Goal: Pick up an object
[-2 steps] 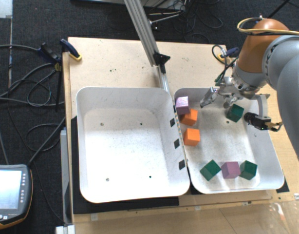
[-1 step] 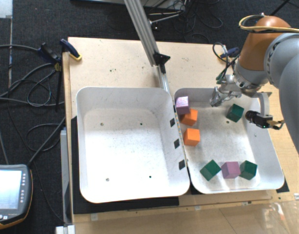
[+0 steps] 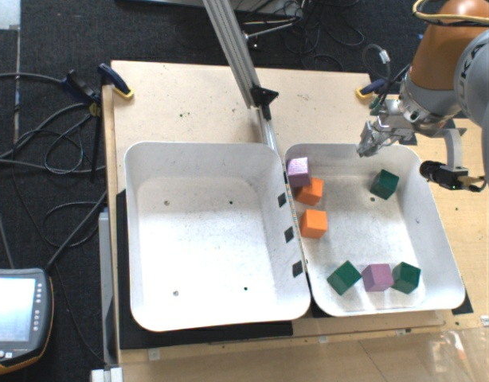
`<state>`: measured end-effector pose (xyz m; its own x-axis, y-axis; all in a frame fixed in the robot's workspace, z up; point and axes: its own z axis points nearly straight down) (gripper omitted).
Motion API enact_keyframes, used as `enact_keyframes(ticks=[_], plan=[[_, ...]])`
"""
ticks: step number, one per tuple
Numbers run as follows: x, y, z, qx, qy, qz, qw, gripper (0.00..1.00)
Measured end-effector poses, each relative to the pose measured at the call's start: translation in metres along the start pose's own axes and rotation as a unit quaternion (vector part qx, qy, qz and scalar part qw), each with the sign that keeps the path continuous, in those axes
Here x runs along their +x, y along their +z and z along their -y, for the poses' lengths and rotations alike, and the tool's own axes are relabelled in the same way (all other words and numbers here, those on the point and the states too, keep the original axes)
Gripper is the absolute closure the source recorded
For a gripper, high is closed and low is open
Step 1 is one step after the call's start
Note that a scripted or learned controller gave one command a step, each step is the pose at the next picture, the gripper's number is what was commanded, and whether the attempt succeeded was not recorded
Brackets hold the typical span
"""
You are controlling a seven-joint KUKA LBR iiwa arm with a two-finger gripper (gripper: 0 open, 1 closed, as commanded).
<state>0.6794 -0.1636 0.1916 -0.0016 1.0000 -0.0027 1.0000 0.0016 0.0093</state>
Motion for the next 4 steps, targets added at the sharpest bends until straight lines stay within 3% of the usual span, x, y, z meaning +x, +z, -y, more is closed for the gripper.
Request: enact_keyframes(ticks=[1, 3, 4], plan=[[0.0, -0.026, -0.001, 0.002, 0.0, -0.001, 1.0, 1.0], [0.108, -0.036, 0.025, 0.004, -0.003, -0.003, 1.0, 1.0], [0.164, -0.043, 0.026, 0.004, -0.004, -0.002, 1.0, 1.0]])
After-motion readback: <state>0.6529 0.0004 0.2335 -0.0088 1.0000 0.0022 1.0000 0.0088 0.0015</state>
